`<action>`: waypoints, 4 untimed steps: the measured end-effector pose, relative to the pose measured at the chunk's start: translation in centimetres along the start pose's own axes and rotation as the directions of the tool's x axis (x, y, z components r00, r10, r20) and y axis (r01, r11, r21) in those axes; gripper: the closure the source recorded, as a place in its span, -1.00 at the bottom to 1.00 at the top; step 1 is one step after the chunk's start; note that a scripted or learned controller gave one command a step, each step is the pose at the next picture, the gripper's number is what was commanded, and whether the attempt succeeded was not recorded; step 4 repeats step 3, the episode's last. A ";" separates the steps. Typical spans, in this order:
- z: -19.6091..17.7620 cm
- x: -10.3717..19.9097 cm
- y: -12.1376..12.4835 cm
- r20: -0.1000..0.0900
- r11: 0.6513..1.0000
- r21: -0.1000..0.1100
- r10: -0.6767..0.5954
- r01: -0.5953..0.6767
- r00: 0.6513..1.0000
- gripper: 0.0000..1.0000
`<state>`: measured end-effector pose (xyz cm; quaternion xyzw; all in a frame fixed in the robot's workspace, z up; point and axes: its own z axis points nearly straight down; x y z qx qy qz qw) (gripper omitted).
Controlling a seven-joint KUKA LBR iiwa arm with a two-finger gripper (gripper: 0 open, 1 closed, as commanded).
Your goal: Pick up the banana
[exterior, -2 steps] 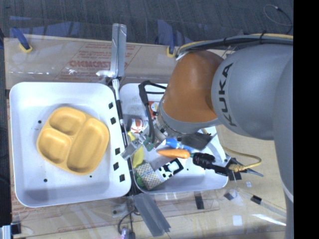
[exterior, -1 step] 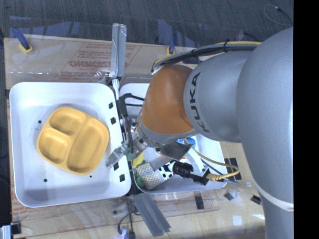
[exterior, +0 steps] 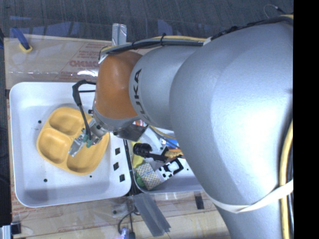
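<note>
Yellow plastic is what sits under the end effector [exterior: 79,146]: a sectioned tray [exterior: 60,138] with three hollows, lying in the left bin [exterior: 30,183]. The small tool hangs over the tray's near-right part, close to or touching its surface; whether it stands wide or narrow I cannot tell, and nothing shows between its tips. The grey arm [exterior: 209,108] with its orange band [exterior: 117,86] reaches across from the right and covers most of the right bin [exterior: 192,183], which is probably why so little of that bin's load can be read.

What does show there is a clutter near the divider: a black object [exterior: 144,151], a checked or woven piece [exterior: 145,174], a black-and-white patterned piece [exterior: 172,168], and some yellow and blue bits [exterior: 171,146] just under the arm. The banana I cannot pick out with certainty; the yellow strip beside the blue bit may be part of it, but the arm hides too much. If so, the tool is over the wrong bin, and the pick is not yet made.
</note>
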<state>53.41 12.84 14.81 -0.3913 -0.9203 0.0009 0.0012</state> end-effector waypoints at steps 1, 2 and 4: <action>4.6 -5.6 5.3 0.003 0.932 -0.011 -0.363 0.363 0.932 -1.00; 3.5 -5.6 5.5 0.011 0.930 -0.017 -0.367 0.367 0.930 1.00; 1.8 -3.7 1.7 0.000 0.963 0.000 -0.269 0.269 0.963 1.00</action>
